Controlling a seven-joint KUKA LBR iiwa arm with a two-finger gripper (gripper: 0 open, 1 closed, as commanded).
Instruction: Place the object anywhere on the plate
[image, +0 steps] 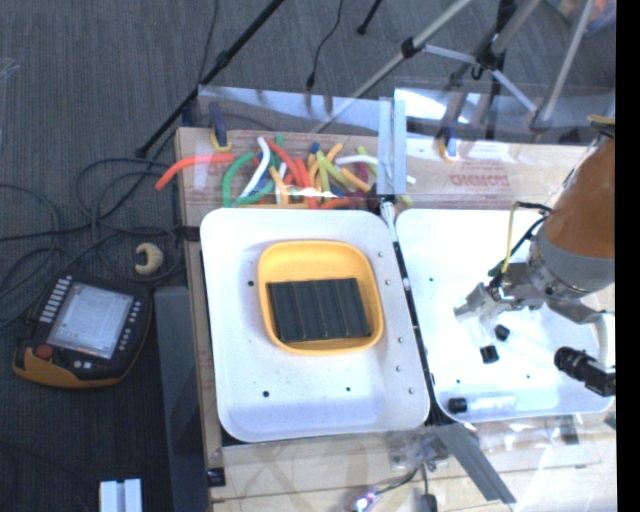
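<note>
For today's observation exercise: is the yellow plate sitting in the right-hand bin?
No. The yellow plate, with a dark ridged slab on it, lies in the left bin, while the gripper hovers over the right bin.

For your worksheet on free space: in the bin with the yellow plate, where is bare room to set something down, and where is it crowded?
In the left bin, bare white floor lies in front of the yellow plate, toward the near rim, and in a strip along its left side. The plate's middle is taken by a dark ridged block. The right bin is crowded near the gripper, with small dark pieces beside it.
</note>
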